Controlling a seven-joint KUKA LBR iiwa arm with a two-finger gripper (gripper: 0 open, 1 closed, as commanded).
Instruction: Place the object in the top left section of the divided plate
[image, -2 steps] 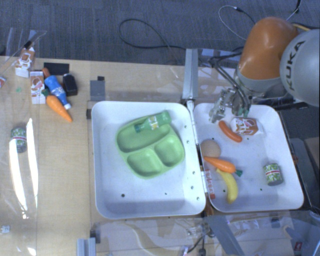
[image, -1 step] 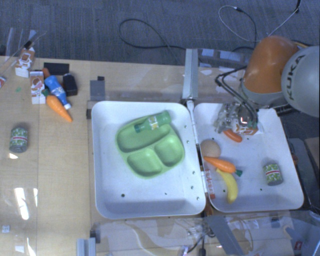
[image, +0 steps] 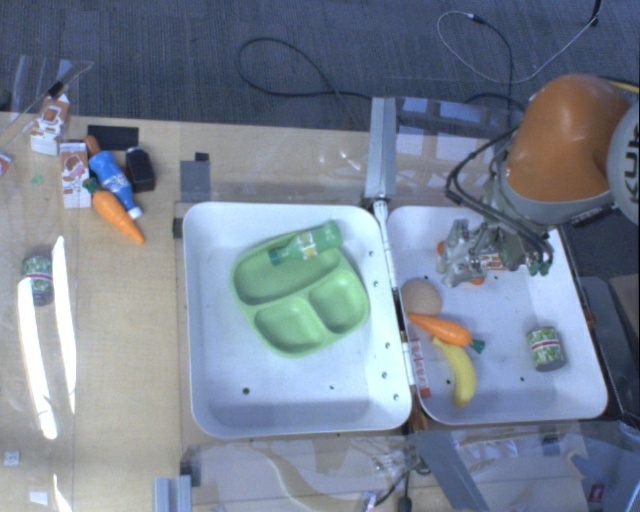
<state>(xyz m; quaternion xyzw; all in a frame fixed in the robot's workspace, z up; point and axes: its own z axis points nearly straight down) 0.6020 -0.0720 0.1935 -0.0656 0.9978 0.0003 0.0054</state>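
Observation:
A green divided plate (image: 300, 325) lies tilted in the left bin (image: 215, 380). A green bottle (image: 305, 244) lies on its side across the plate's upper rim and top section. My gripper (image: 462, 262) hangs low over the upper part of the right bin (image: 575, 395), below the orange wrist band. A small red-and-white patch shows by the gripper, and I cannot make out what it is. Lower in the right bin lie a tan round object (image: 421, 297), a carrot (image: 440, 328), a banana (image: 460, 372) and a small can (image: 545, 348).
On the bench left of the bins lie a second carrot (image: 118, 216), a blue bottle (image: 112, 181), small cartons (image: 72, 174), a black block (image: 140, 168) and another can (image: 38, 276). A metal divider (image: 378, 160) runs between the bins.

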